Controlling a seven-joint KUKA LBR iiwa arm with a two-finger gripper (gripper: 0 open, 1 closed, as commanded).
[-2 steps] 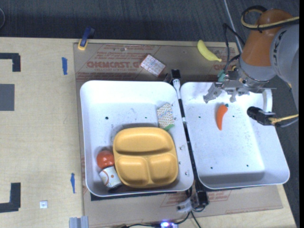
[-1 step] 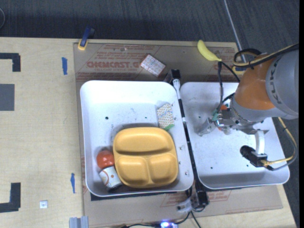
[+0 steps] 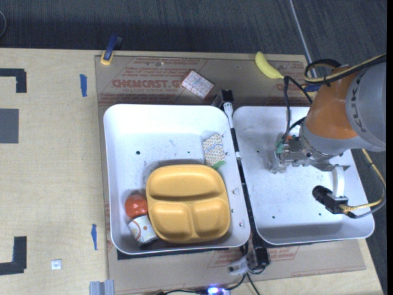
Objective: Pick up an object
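Two shallow white bins sit side by side on a brown cardboard sheet [image 3: 153, 78] in the middle of the frame, the left bin [image 3: 116, 165] at centre left and the right bin [image 3: 356, 226] at centre right, their inner rims touching along a dark strip. In the lower half of the left bin lies a yellow compartment tray [image 3: 187, 203], upside facing, with one long section across its top and two smaller ones below. Just beside its lower left corner, touching it, are an orange-red ball [image 3: 135, 205] and a small white cup with orange marks [image 3: 142, 228] lying tilted against the bin's bottom wall. Above the tray's upper right corner a small patterned packet [image 3: 214, 149] leans near the bin's right wall. The grey arm with its orange band [image 3: 331, 112] enters from the right edge and hangs over the upper part of the right bin, its gripper [image 3: 281, 158] low near the bin floor at the bin's upper middle; nothing can be seen in its grasp, and how wide it stands cannot be told from this angle. A yellow banana-shaped thing [image 3: 268, 66] lies on the cardboard above the right bin, and a small printed card [image 3: 197, 83] lies above the left bin
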